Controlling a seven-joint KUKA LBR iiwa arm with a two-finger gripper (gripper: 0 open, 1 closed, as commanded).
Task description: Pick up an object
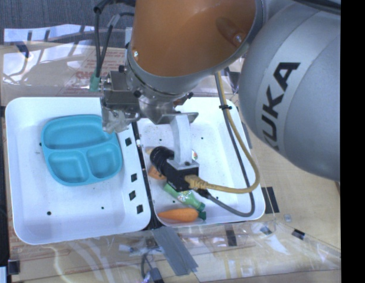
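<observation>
We see a blue plate (pixel 82 149) with three compartments lying flat in the left bin (pixel 17 175), and we place everything else from it. The gripper (pixel 115 121) hangs over the plate's upper right corner, at the wall between the two bins. From this slanted view we cannot tell whether it touches the plate. We also cannot tell whether it is open or closed, because the wrist housing covers that part, and we see nothing held in it. Above and to the right of the plate, the arm (pixel 288 87) fills the upper part of the view, its orange band (pixel 188 22) directly above the gripper.

The right bin (pixel 229 134) lies just beside the plate's bin, to the plate's right. A carrot (pixel 177 215) lies on its side to the right of the plate and lower, near that bin's front wall. A green piece (pixel 191 200) lies just above the carrot, close to it or touching. A small orange piece (pixel 154 171) lies nearer the plate, just past the dividing wall, partly hidden. Below the plate and to its right, outside both bins, a grey strip (pixel 173 246) lies on the bench.
</observation>
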